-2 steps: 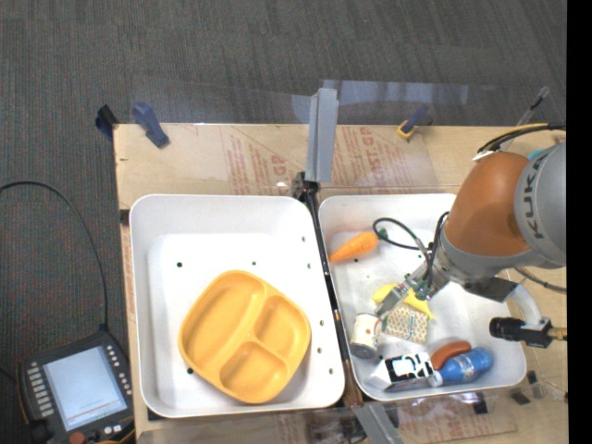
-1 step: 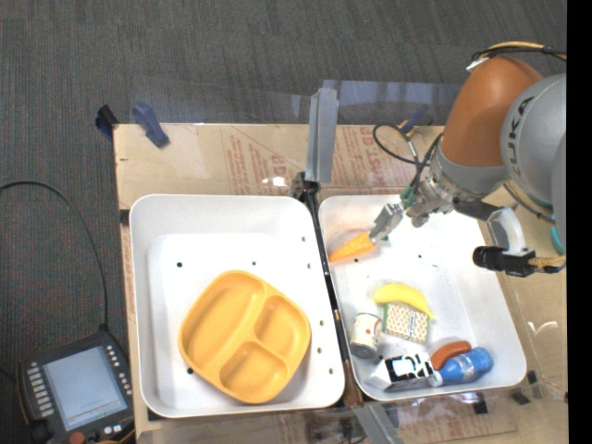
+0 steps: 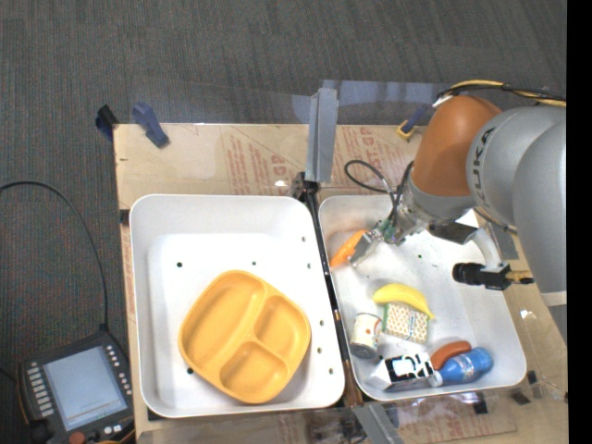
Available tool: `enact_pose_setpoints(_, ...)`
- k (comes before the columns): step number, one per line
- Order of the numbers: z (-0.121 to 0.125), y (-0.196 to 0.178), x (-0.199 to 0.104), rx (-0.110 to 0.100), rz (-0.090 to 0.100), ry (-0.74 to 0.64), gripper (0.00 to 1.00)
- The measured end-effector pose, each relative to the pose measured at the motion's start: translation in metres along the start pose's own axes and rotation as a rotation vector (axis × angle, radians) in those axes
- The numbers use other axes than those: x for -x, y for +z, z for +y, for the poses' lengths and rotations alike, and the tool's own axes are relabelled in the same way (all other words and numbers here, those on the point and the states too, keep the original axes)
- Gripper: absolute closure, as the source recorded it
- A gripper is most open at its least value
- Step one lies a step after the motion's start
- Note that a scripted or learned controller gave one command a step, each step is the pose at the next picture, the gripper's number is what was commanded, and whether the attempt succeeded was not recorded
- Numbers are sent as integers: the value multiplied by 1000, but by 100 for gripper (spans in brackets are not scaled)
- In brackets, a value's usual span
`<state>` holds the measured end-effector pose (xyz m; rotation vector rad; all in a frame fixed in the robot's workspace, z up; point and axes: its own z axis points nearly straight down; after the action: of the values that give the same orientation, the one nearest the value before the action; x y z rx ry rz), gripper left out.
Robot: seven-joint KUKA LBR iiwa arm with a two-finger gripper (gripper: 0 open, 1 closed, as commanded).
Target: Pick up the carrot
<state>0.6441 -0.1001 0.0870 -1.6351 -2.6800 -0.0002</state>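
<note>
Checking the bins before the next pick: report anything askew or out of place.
The carrot lies propped against the right bin's left wall, beside the end effector. A small can lies tipped on its side. Nothing looks spilled or damaged.

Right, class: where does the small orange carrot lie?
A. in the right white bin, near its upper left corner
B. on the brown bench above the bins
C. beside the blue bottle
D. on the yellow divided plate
A: the small orange carrot lies on the floor of the right white bin, near its upper left corner, with the claw beside it.
</note>
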Motion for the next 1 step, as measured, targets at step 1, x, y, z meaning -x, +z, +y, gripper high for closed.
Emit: enact_pose_setpoints(1, 4, -1, -6, 1, -2, -268, 0)
